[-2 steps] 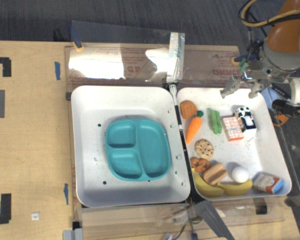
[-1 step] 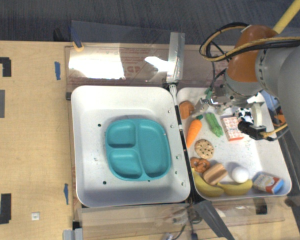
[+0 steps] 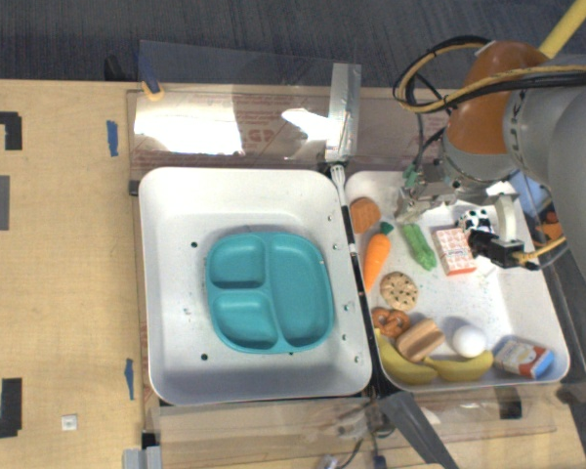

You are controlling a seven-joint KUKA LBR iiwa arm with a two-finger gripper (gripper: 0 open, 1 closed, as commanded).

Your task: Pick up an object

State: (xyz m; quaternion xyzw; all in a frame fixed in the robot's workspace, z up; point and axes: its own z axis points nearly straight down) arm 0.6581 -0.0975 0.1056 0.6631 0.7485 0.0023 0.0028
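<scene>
Green pickle (image 3: pixel 419 246) lies just below the end effector (image 3: pixel 411 199).

Bright even light; glare on clear panel (image 3: pixel 234 125); slightly soft focus.

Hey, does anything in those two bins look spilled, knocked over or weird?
Nothing stands out. The teal divided plate sits flat in the left bin; the toy foods lie loosely piled but contained in the right bin.
</scene>
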